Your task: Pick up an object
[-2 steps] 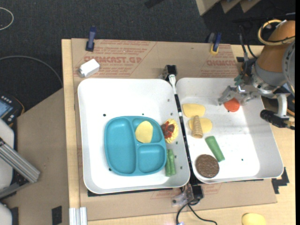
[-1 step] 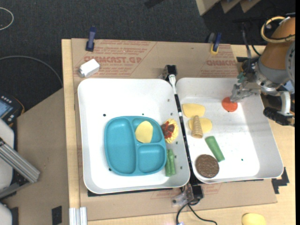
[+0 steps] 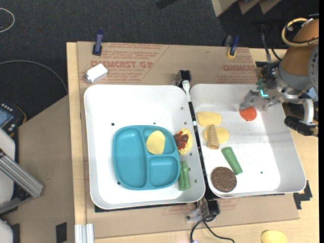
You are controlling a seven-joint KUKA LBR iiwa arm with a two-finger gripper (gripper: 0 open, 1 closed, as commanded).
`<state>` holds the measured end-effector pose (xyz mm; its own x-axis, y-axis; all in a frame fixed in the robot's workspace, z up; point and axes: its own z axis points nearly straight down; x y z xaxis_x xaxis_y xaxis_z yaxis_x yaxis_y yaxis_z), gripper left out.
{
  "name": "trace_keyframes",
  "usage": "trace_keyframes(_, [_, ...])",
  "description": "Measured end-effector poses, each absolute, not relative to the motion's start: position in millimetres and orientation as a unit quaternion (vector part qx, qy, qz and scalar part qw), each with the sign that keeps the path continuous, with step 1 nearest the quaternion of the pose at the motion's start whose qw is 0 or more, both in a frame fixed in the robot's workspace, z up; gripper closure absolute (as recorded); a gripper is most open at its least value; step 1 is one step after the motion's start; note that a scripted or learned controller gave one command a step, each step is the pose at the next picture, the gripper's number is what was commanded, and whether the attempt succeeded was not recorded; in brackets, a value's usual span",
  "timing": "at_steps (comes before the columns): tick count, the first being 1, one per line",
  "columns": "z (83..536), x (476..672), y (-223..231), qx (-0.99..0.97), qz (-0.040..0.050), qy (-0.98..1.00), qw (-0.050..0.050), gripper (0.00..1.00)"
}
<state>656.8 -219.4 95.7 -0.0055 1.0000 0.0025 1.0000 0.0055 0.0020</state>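
My gripper (image 3: 252, 103) hangs over the back of the right bin (image 3: 283, 151), reaching in from the right. A small red round object (image 3: 248, 114) lies on the bin floor directly under and in front of it, touching or nearly touching the gripper tip. Further left in this bin are two yellow pieces (image 3: 208, 118), with a tan ridged piece (image 3: 213, 137) lying across the nearer one. A green stick (image 3: 232, 160) and a brown round patty (image 3: 223, 179) lie near the front.
The left bin (image 3: 101, 115) holds a blue divided plate (image 3: 129, 158) with a yellow piece (image 3: 156, 142) in it. A red-and-yellow item (image 3: 183, 140) and a green stick (image 3: 183, 175) lie along its right wall. A white block (image 3: 96, 73) sits on the bench behind it.
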Motion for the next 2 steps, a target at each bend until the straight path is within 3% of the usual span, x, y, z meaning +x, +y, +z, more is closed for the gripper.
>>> trace_keyframes(1, [86, 667.7, -215, -0.706, -0.0031, -0.709, 0.011, 0.00])
trace_keyframes(2, [86, 636.5, -210, -0.707, 0.0003, -0.707, 0.002, 0.00])
